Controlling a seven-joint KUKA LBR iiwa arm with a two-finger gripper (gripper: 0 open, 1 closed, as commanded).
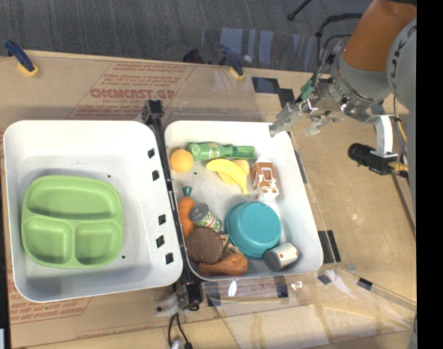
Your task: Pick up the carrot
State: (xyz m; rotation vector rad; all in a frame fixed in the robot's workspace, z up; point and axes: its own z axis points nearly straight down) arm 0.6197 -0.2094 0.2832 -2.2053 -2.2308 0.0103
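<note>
The arm (385, 38) comes in from the right, and the pincer (283, 122) hangs above the far right corner of the right bin (302, 195), clear of everything inside it. Whether it is wide or narrow, I cannot tell from this angle; nothing sits in its grasp.

Down in the right bin, the carrot (186, 215) lies against the left wall, about halfway along, orange body with a small green top pointing away from us. Just beside it is a small bottle (205, 217), and touching its near end a brown round cookie-like piece (205, 244). A teal bowl (254, 228) sits upside down near the middle, with a grey can (281, 256) at its near right. Along the far side: an orange (181, 160), a green bottle (221, 151) on its side, a banana (232, 171) and a small orange-and-white carton (265, 180). A brownish piece (225, 266) rests against the near wall.

Over in the left bin (32, 140), a green divided tray (73, 221) lies flat. Both bins sit on the worktop (352, 217).
</note>
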